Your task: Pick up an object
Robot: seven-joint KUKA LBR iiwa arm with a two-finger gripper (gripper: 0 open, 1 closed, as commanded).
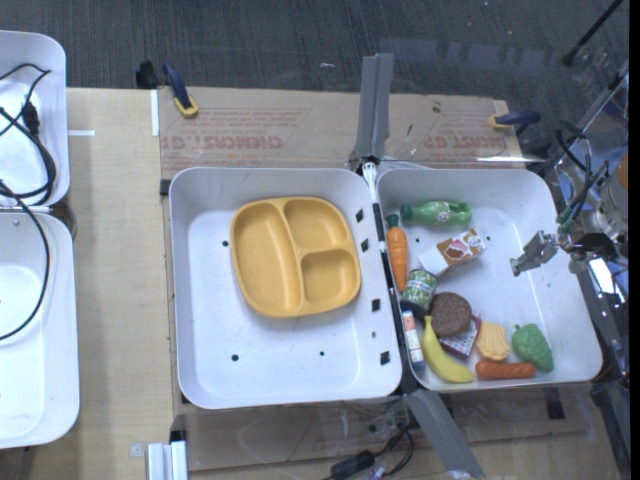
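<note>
Lying along near edge of right white bin (560, 208): yellow plastic banana (440, 353), red-orange sausage-shaped toy (505, 370), green bumpy plastic vegetable (533, 346), ridged yellow chip (492, 340). Brown round patty (451, 313) just behind banana; small green can (419, 288) beside it. Orange plastic carrot (398, 255) against left wall. Green bottle (437, 212) at far side. Gripper (535, 253) over bare floor at right of bin, apart from toys; jaw state cannot be determined. Left white bin (200, 298) contains yellow three-compartment plate (295, 255).
</note>
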